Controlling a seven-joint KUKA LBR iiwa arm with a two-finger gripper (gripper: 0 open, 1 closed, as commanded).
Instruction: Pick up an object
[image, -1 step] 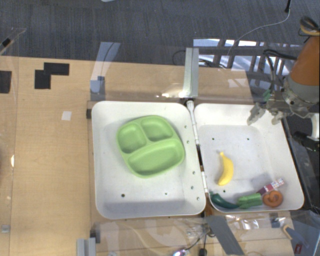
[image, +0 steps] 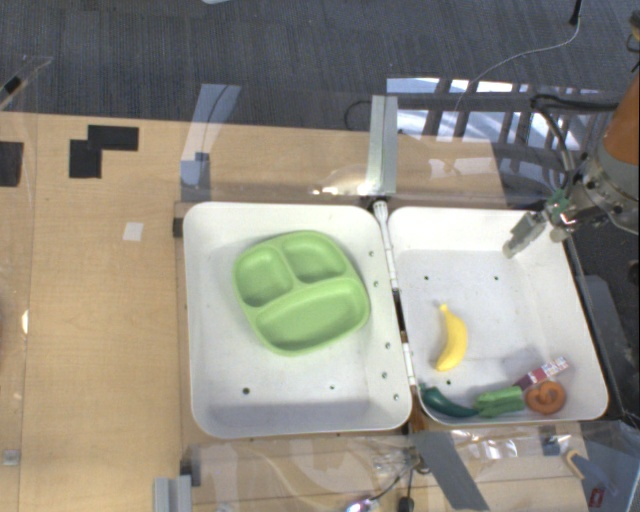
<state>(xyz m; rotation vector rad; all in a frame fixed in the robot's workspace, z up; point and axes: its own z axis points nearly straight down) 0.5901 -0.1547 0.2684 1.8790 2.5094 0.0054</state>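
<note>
White plastic makes both bins on the wooden table (image: 90, 300), and they sit side by side, touching along a middle seam. In the left bin (image: 215, 400) lies one green plate (image: 300, 292) with three compartments, flat, near the centre.

In the right bin (image: 480, 255) I count four things. One yellow banana (image: 451, 338) lies a little below the middle, its long axis almost upright in the view, the thin tip pointing to the far side and the curve bulging to the right. Nothing lies near it. Along the near edge there is one dark green vegetable (image: 470, 402), long and lying left to right, and just right of it one orange round object (image: 545, 398). One small red and white packet (image: 548, 372) sits just above the orange object.

At the far right corner the hand (image: 522, 238) hangs over the right bin, well apart from all the things. Whether its fingers are spread or pressed together, I cannot tell.
</note>
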